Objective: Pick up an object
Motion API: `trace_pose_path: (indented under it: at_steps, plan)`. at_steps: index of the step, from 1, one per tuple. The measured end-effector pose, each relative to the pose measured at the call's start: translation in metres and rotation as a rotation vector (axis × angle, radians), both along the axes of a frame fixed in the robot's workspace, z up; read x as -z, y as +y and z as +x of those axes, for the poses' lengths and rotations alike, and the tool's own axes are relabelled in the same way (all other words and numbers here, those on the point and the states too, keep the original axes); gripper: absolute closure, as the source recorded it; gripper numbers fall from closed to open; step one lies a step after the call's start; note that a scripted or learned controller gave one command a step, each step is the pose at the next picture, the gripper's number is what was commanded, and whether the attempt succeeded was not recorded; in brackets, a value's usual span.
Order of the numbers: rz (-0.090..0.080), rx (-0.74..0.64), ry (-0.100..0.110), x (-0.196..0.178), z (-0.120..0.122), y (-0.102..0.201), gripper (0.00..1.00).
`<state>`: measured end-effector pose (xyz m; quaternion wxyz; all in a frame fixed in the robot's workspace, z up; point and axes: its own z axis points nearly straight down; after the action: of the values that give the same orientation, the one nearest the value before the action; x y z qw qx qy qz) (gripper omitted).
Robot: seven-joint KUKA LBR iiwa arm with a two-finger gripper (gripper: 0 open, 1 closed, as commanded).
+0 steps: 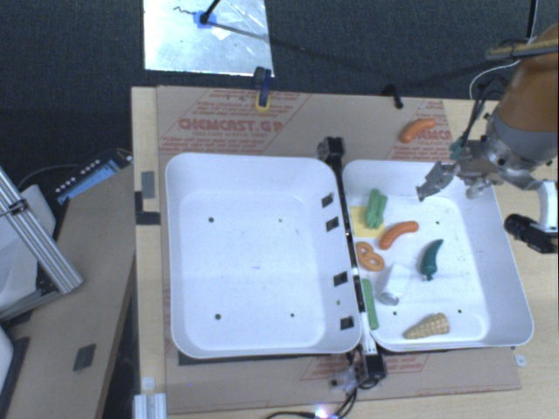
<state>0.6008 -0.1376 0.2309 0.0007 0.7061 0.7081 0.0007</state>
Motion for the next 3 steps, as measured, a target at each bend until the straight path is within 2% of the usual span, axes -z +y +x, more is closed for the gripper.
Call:
trace_pose_path:
  at_steps: [1,2,3]
  plan:
    - [0.002,0.004,0.007,0.135,-0.046,-0.026,0.0]
    - [-0.002,-0.005,-0.007,0.146,0.031,-0.008,0.0]
    - [0.003,-0.003,0.006,0.147,-0.025,0.052,0.0]
